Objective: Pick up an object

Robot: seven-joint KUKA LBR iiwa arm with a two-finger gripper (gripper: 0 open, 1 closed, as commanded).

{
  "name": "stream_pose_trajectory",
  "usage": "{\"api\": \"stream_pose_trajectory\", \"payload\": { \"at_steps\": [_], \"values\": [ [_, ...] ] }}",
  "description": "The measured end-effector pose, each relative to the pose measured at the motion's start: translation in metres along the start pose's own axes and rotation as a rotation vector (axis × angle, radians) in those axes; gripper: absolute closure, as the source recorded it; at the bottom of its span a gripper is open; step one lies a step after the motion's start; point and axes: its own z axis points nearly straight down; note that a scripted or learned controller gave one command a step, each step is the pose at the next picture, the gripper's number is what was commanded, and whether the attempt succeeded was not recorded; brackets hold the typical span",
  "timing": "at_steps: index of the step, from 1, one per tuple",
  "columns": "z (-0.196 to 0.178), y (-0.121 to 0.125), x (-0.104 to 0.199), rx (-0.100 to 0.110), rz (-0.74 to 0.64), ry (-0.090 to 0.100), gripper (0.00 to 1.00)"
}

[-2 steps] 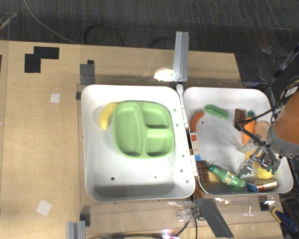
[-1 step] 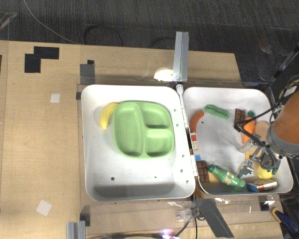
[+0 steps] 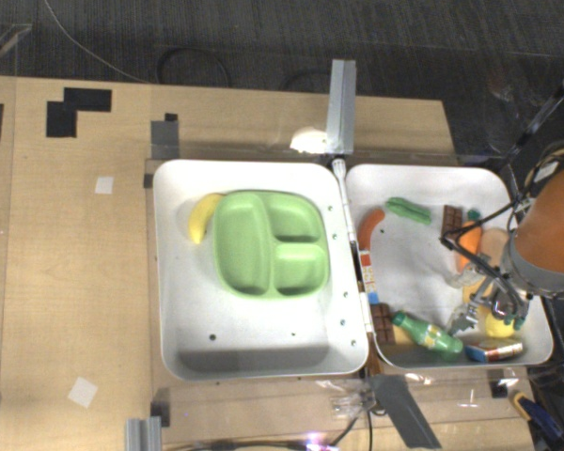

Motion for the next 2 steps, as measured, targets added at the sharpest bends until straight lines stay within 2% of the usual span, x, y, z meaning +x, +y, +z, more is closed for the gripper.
{"api": "stream_pose_trajectory", "payload": {
  "at_steps": [2],
  "values": [
    [0.0, -0.0005, 0.0002, -0.001, -0.021, 0.0, 0.0]
  ]
}}
